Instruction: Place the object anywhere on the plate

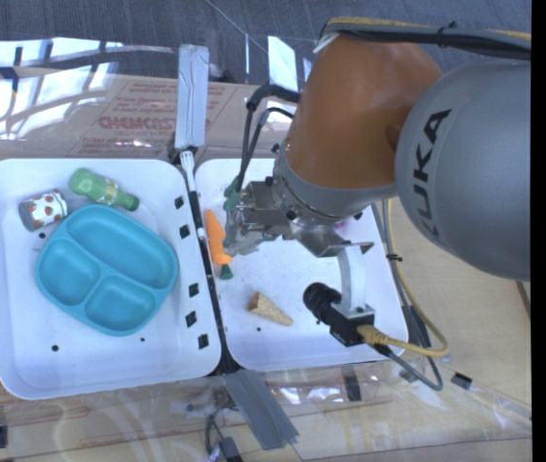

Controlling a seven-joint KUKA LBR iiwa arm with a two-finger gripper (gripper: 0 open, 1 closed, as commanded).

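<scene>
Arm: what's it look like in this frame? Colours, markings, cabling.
Grey KUKA arm with black lettering and a broad orange band above the wrist. Metal gripper with dark cables looping to it. A black cylindrical unit on a white bracket trails a yellow cable.

Single fixed camera above the bench, looking down at a slant, both white bins (22,354) in frame, arm (427,123) close beneath, entering from right

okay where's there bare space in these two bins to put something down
Left bin: a bare strip in front of the blue plate; its far corner is crowded by the green bottle and small cup. Right bin: bare floor around the wedge, below the carrot.
</scene>
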